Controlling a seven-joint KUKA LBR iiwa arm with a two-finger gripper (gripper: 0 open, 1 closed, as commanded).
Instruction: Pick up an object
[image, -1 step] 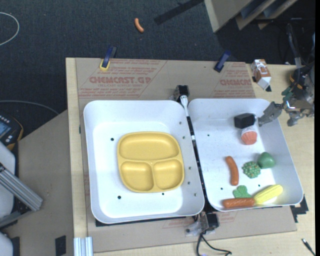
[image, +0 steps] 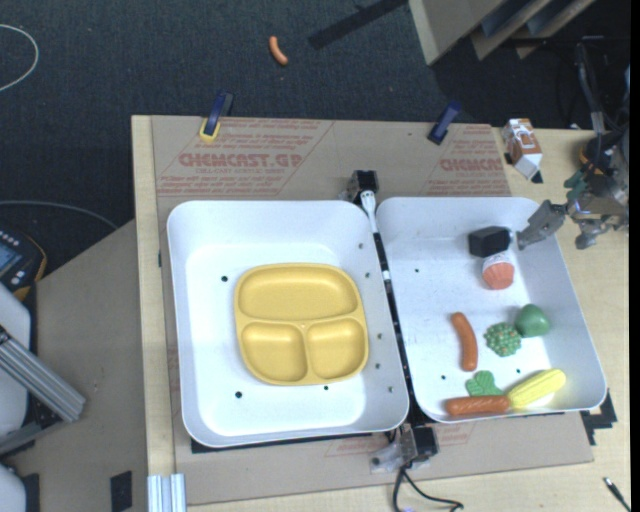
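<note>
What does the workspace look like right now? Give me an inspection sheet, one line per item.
Surface: bench with printed board, bearing left bin and right bin side by side.
Job's things: in right bin, black block, orange-white piece, sausage, broccoli, green ball, corn, second sausage, green piece.
Clutter: yellow divided tray in left bin; small carton on bench.
Grippers: gripper over right bin's far right edge, near black block; holding nothing visible.
Cables: cable at bench front.
Surroundings: dark floor, small orange item lying on it.
</note>
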